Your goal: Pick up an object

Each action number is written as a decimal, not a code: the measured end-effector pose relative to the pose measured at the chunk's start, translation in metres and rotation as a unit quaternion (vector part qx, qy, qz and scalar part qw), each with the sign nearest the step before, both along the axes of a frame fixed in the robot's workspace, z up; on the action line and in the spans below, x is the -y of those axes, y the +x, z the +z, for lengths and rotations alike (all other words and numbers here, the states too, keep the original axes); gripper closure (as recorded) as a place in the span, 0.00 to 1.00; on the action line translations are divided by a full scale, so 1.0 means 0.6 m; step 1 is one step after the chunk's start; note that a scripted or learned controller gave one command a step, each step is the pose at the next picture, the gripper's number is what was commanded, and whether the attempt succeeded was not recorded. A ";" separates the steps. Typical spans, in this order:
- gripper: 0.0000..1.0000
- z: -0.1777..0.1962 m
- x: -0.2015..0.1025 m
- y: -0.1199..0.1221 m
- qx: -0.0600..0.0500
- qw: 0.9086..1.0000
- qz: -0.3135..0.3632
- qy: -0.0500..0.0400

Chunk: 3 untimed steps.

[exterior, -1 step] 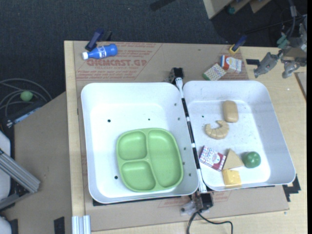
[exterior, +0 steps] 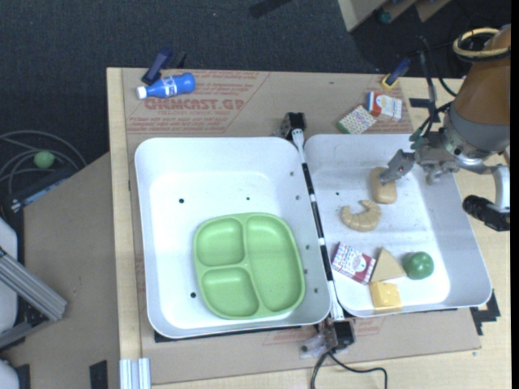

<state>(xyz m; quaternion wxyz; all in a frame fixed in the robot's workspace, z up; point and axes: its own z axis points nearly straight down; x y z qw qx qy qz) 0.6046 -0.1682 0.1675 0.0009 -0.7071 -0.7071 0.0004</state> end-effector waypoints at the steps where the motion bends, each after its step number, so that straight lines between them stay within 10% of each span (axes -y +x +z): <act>1: 0.00 -0.140 -0.049 0.039 -0.001 1.000 0.000 0.001; 2: 1.00 -0.121 -0.048 0.041 0.001 1.000 0.000 0.000; 3: 1.00 0.031 -0.163 0.017 0.002 1.000 0.001 0.000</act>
